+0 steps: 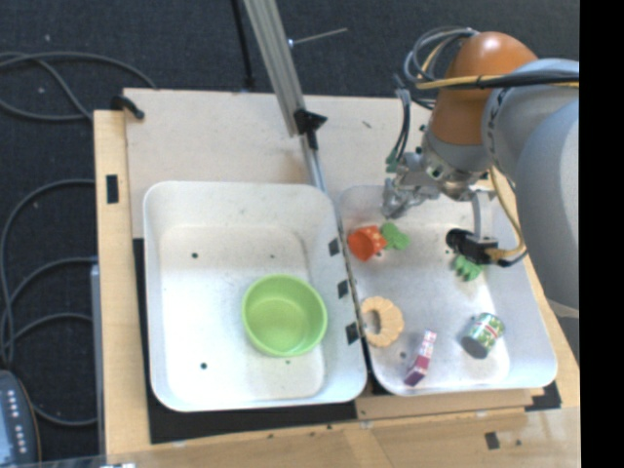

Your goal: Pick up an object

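From where I stand the fingers (398, 201) hang at the far end of the right bin (522, 354), and I cannot tell how far apart they are or whether anything is between them. The orange-and-green toy (376, 241) lies just beside them, toward the near side and slightly left, its long axis across the bin, green end pointing right.

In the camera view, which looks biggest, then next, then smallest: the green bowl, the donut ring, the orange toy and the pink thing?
1. green bowl, clearly largest.
2. donut ring.
3. orange toy and pink thing: these look about alike, so I won't rank them.
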`<state>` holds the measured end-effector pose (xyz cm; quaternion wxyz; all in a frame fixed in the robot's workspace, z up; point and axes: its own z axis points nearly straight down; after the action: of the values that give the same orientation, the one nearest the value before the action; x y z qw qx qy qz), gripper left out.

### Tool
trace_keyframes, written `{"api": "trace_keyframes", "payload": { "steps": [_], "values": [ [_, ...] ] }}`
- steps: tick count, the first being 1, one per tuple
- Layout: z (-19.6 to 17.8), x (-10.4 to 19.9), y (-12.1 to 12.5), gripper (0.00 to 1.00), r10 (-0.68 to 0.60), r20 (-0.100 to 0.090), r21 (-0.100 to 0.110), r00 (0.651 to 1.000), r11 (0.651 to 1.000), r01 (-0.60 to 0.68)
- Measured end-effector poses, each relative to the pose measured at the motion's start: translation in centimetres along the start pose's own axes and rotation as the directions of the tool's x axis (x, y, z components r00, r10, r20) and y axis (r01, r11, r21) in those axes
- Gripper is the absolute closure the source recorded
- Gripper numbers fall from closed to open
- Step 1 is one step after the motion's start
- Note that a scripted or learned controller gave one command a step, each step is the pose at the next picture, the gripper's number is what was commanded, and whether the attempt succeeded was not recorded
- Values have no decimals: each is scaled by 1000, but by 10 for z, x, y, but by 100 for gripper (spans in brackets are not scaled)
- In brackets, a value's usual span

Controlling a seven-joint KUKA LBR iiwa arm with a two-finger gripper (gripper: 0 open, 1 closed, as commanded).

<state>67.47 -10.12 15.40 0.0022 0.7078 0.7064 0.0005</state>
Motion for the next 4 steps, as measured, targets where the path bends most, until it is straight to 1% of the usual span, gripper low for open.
{"api": "trace_keyframes", "payload": {
  "steps": [1,2,3,4],
  "values": [
    [-50,5,-5,100,-3,-3,-2,1000,1000,3],
    [-58,4,-5,100,-4,-3,1,1000,1000,4],
    [-54,50,-28,100,-7,-3,5,1000,1000,7],
    [-54,89,-53,100,-8,-3,5,1000,1000,8]
  ]
}}
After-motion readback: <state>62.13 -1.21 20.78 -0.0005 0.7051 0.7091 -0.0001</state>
